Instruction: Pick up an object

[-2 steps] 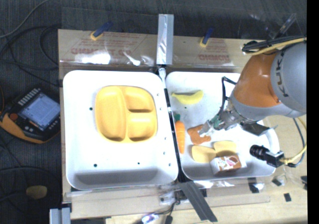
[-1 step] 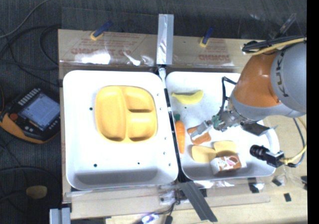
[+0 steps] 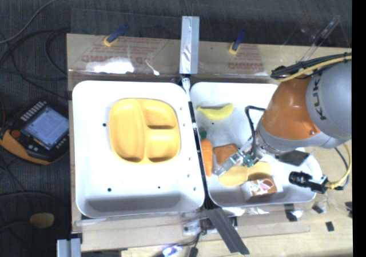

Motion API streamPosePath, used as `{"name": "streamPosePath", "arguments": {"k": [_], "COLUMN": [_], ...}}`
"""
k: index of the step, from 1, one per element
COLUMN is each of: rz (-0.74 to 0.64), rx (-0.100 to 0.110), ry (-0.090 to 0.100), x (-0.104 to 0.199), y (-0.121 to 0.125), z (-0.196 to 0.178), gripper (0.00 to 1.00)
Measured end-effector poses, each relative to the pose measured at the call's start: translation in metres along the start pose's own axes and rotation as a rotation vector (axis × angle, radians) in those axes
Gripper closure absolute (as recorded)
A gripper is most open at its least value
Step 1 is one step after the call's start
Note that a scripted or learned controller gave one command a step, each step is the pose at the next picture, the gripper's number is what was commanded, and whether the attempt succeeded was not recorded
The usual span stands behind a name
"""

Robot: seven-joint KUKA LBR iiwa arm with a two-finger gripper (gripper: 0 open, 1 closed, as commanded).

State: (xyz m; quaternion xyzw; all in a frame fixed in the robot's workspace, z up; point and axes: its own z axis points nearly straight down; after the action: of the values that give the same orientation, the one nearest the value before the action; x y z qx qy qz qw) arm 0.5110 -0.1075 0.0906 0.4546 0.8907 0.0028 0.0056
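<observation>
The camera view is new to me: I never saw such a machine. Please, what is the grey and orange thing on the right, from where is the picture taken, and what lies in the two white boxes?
The grey and orange thing is a robot arm. It reaches in from the right, and its gripper hangs low over the right bin. The picture comes from one fixed camera above the bench, looking down at a slant.

The left bin holds a yellow divided tray. The right bin holds toy food: a banana, a carrot along the left wall, an orange-brown piece, a pale yellow flat piece and a small printed package.

The gripper sits right among these pieces, but I cannot tell whether it holds anything.
</observation>
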Motion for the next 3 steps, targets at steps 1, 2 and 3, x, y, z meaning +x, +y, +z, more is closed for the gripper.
{"name": "streamPosePath", "arguments": {"k": [1,2,3], "rz": [0.0,0.329,0.406], "rx": [-0.003,0.014,0.016], "ry": [-0.002,0.004,0.003], "x": [-0.001,0.006,-0.048], "y": [0.001,0.099,0.046], "z": [-0.009,-0.092,-0.071], "gripper": [1.0,1.0,1.0]}}
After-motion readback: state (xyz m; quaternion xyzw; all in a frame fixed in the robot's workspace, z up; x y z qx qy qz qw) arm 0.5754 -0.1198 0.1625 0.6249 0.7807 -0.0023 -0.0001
